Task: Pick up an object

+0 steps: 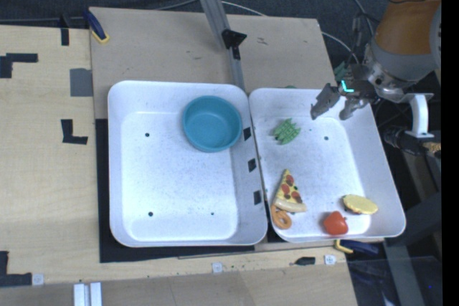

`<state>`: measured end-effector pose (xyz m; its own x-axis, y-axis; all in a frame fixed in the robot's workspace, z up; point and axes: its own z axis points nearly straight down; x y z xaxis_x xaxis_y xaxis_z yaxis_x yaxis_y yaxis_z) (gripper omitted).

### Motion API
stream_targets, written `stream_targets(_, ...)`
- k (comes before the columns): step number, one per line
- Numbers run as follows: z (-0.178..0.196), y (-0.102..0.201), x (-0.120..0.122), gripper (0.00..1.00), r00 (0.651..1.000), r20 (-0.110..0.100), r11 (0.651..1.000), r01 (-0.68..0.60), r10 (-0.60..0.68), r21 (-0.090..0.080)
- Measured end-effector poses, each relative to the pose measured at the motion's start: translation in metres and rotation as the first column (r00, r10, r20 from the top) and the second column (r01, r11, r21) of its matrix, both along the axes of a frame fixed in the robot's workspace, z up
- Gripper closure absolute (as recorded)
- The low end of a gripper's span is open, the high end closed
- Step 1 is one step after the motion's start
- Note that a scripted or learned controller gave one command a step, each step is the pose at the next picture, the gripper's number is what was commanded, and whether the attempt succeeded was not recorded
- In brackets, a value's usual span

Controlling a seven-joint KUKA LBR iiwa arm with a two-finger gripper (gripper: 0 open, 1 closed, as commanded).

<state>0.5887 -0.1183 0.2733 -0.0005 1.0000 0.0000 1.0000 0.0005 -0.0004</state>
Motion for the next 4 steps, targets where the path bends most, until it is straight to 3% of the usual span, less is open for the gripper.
stream_targets(1,0.0,0.0,0.0,0.0,1.0,0.0,1.0,0.0,0.0,0.0)
stream_targets(4,-0.153,0.003,-0.012,0.0,1.0,-0.004,1.0,0.0,0.0,0.001)
